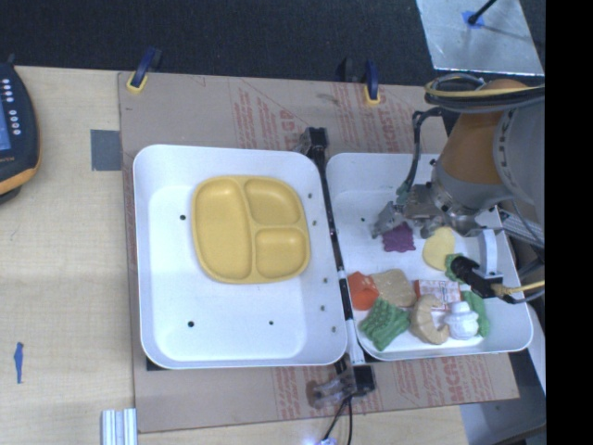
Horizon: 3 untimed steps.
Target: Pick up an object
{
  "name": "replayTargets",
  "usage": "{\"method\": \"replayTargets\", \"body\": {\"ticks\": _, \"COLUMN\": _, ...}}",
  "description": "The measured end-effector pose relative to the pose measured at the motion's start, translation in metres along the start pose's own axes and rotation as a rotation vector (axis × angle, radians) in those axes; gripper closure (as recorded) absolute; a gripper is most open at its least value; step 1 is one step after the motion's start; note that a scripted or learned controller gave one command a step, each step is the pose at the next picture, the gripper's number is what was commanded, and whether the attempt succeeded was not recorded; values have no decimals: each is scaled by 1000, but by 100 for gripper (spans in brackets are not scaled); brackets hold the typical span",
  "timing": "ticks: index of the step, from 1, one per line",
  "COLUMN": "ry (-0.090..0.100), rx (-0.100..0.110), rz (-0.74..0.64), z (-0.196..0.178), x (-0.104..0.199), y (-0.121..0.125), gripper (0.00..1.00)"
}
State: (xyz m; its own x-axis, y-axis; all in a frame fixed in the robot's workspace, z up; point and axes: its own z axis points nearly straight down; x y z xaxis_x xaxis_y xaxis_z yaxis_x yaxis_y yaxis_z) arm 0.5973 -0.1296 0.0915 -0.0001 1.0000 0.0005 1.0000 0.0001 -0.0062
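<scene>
My gripper [393, 217] hangs over the upper middle of the right bin [357, 185], reaching in from the right. Just below it lies a small purple object [399, 239], and nothing is visibly held. A pale yellow rounded object [441, 247] rests to the right of the purple one. Along the bin's near side sit a red piece [363, 291], a tan bread-like piece [394, 287], a green ridged item [384, 324], a ring-shaped pastry [429, 321] and a white bottle-like toy [463, 322].
The left bin [167, 276] holds a yellow divided plate [250, 228]. A black hinge strip [332, 239] runs between the bins. Blue and yellow clamps [371, 82] pin the cardboard at the back. A handheld controller [14, 128] lies at the far left.
</scene>
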Motion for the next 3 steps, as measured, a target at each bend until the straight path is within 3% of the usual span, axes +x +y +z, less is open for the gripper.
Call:
{"method": "replayTargets", "body": {"ticks": 1, "ry": -1, "rx": -1, "rz": 0, "z": -11, "x": -1, "y": 1, "gripper": 100}}
{"method": "replayTargets", "body": {"ticks": 2, "ry": -1, "rx": -1, "rz": 0, "z": -11, "x": -1, "y": 1, "gripper": 0}}
{"method": "replayTargets", "body": {"ticks": 3, "ry": 0, "rx": -1, "rz": 0, "z": 0, "x": -27, "y": -3, "gripper": 0}}
